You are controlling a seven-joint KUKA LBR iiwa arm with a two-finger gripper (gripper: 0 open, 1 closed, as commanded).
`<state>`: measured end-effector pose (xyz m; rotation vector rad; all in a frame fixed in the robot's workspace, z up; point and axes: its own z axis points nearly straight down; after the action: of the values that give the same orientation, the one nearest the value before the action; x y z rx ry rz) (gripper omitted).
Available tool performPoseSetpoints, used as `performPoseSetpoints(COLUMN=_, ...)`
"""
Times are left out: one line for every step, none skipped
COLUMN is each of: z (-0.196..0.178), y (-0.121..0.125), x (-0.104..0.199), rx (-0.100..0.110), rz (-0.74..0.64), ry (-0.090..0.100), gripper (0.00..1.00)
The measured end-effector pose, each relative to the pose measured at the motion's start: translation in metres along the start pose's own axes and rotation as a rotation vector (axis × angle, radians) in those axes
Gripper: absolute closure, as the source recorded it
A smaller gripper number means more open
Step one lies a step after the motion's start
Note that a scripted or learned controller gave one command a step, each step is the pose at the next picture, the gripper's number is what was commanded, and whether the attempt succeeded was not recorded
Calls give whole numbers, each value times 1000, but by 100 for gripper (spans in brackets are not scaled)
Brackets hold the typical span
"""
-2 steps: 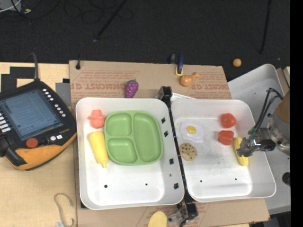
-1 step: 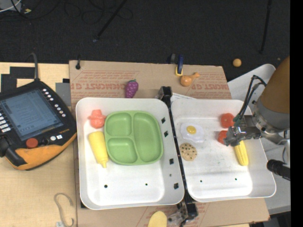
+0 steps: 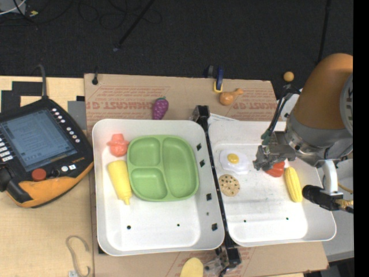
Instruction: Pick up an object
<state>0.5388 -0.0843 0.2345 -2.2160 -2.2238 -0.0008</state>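
Left bin [image 3: 109, 229]: red toy [image 3: 117, 145] at 10 o'clock, yellow bottle [image 3: 120, 180] at 9, green divided plate [image 3: 162, 168] centre; right bin [image 3: 271, 227]: fried egg [image 3: 233, 159], cookie [image 3: 229, 184], end effector [image 3: 267, 161] over a red object [image 3: 277, 169], grip cannot be told; corn [image 3: 293, 184] at 3.

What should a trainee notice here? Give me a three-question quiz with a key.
1. True or false: the green divided plate sits in the left bin.
2. Which item lies nearest the claw? A) cookie B) red item C) yellow bottle
3. Fill in: the corn cob lies in the ____ bin.

Key: 1 true. 2 B. 3 right.
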Motion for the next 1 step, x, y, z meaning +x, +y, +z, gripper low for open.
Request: performPoseSetpoints(z=-5, y=36, x=32, rx=-1, rz=1, ry=-1, gripper=100)
